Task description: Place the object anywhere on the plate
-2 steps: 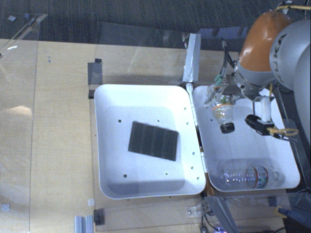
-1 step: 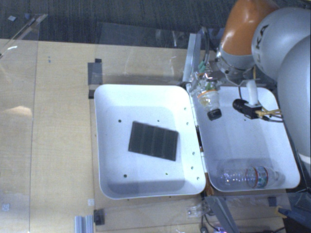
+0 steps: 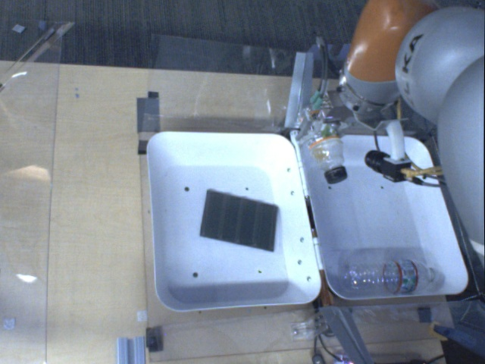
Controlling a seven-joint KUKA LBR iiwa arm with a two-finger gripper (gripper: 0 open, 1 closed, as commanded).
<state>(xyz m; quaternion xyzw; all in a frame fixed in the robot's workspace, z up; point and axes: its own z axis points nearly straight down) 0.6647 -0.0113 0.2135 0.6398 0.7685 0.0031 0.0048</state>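
A dark grey rectangular plate [image 3: 239, 220] lies flat in the middle of the left bin [image 3: 170, 203]. A clear plastic bottle [image 3: 383, 277] with a coloured label lies on its side along the near wall of the right bin [image 3: 447, 233]. My gripper [image 3: 324, 139] hangs over the far left corner of the right bin, close to the wall between the bins. Just below it I see a small clear piece with a black end [image 3: 336, 174], and I cannot tell whether it is held. The gripper is well apart from the bottle and right of the plate.
The grey arm with its orange band [image 3: 383, 32] covers the far right corner. A black fitting with a yellow cable [image 3: 386, 164] hangs over the right bin's far part. Both bins stand on a wooden bench [image 3: 76, 203], with metal brackets at the corners.
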